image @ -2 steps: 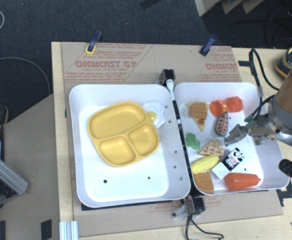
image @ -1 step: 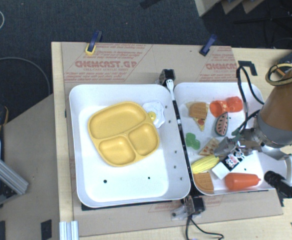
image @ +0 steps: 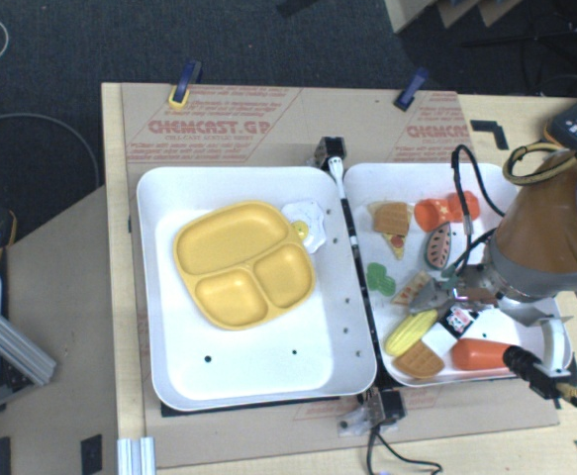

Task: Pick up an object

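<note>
From the fixed camera above the bench, we look down on two shallow white bins set side by side. In the left bin point(image: 169, 364) lies a yellow divided plate point(image: 243, 263), three compartments up, with a small fried-egg toy point(image: 305, 221) touching its far right edge.

The right bin point(image: 367, 181) holds a crowd of toy food. At its far side we see a pizza slice point(image: 392, 222), and to the right of it an orange-red piece point(image: 444, 211). A watermelon slice point(image: 437, 245) sits just nearer than that. A green piece point(image: 379, 280) lies by the left wall. At the near end a yellow corn cob point(image: 410, 332) rests against a tan bread-like piece point(image: 419, 361), with an orange carrot point(image: 478, 354) to their right.

The arm point(image: 550, 231) reaches in from the right, its orange band above the wrist, and the gripper point(image: 444, 295) hangs low over the middle of the right bin, between the watermelon slice and the corn cob. We cannot tell from here whether it is apart or together, nor whether anything is held in it.
</note>
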Available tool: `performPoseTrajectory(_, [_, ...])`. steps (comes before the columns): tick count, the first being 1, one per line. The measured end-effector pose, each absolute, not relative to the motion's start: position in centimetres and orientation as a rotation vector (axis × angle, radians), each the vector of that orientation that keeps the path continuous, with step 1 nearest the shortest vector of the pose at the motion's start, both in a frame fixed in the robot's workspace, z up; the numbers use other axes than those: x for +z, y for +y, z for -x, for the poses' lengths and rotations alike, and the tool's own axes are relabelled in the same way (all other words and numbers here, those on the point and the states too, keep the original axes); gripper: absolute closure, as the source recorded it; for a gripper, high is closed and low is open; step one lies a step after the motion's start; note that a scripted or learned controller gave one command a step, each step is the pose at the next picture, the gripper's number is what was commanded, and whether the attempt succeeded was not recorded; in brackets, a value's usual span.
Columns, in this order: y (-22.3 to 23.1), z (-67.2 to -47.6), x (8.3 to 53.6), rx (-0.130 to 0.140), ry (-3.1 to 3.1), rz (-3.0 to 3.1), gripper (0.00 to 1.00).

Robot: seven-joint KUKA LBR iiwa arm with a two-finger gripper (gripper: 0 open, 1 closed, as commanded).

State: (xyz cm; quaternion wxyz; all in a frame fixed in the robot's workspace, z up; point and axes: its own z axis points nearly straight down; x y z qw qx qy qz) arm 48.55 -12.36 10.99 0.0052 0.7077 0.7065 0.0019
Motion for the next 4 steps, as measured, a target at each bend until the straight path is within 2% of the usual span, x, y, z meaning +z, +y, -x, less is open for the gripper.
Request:
performPoseTrajectory(1, [-12.7, -48.9, 10.4, 0.010, 2.204, -2.213, 0.00])
performPoseTrajectory(2, [-12.9, -49.2, 11.5, 0.017, 2.192, -2.204, 1.00])
performPoseTrajectory(3, [-12.7, -49.5, 17.8, 0.005, 2.219, -2.215, 1.00])
performPoseTrajectory(4, [-12.7, -49.6, 22.8, 0.006, 2.218, -2.215, 1.00])
